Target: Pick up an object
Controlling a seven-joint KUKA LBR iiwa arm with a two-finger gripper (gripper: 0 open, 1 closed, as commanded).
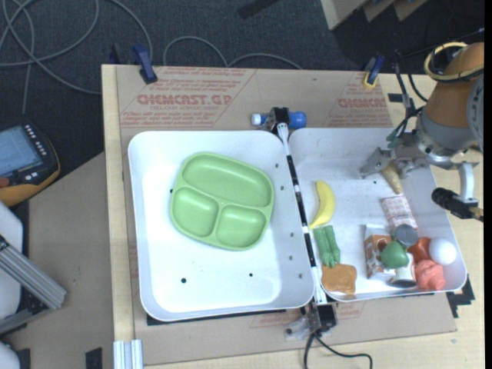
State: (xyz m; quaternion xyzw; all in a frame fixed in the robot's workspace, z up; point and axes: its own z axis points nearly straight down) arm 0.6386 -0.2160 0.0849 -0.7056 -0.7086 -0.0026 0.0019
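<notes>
My gripper [393, 167] hangs over the far right part of the right bin [350, 156], at the end of the grey arm with its orange band [453, 60]. A small tan piece [393, 180] shows just below the gripper; whether it is held I cannot make out. A yellow banana [325, 203] lies near the bin's left wall, with a green vegetable [329, 246] and an orange-brown piece [340, 279] in front of it. At the front right sit a snack packet [395, 209], a brown packet [376, 254], a green toy [395, 255], red pieces [429, 272] and a white egg [443, 250].
The left bin [154, 229] holds a green divided plate [221, 201]. A blue and black clamp [278, 118] sits at the far end of the wall between the bins. Cables lie on the dark floor behind the bench, and a handheld pendant [23, 156] rests at the left.
</notes>
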